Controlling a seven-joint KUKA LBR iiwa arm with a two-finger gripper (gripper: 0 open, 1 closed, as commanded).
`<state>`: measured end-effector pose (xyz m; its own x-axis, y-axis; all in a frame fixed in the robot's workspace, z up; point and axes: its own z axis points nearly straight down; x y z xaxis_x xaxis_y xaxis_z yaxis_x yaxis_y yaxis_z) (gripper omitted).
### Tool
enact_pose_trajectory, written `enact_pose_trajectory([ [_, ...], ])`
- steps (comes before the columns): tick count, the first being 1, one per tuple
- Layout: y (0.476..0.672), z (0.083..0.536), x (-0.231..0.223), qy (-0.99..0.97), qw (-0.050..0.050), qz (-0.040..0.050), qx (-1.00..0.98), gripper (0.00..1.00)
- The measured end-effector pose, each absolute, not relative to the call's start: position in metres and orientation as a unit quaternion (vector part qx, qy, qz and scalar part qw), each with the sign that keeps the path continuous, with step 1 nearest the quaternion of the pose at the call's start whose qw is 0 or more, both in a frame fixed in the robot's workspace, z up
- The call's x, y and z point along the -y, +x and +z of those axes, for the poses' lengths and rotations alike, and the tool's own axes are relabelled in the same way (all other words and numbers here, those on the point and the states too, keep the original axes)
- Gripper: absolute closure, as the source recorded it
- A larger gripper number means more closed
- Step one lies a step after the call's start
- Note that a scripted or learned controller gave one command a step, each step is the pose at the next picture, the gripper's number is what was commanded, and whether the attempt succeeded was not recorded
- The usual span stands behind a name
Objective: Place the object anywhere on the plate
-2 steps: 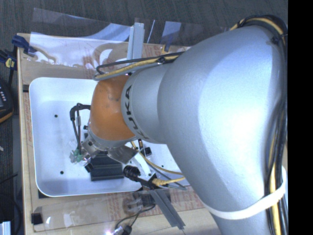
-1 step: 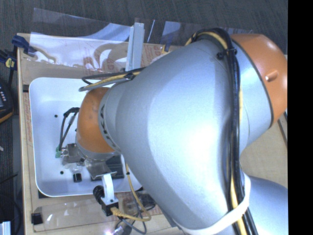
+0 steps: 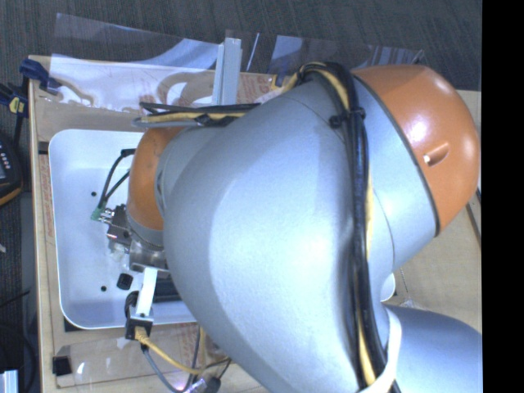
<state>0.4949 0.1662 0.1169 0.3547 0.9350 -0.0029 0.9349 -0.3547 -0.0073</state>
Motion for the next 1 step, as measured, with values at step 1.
enact_pose_trajectory([
  [1, 0.4759, 0.1911, -0.0674, -0.789, 0.002, 0.0014, 0.615, 1.0],
])
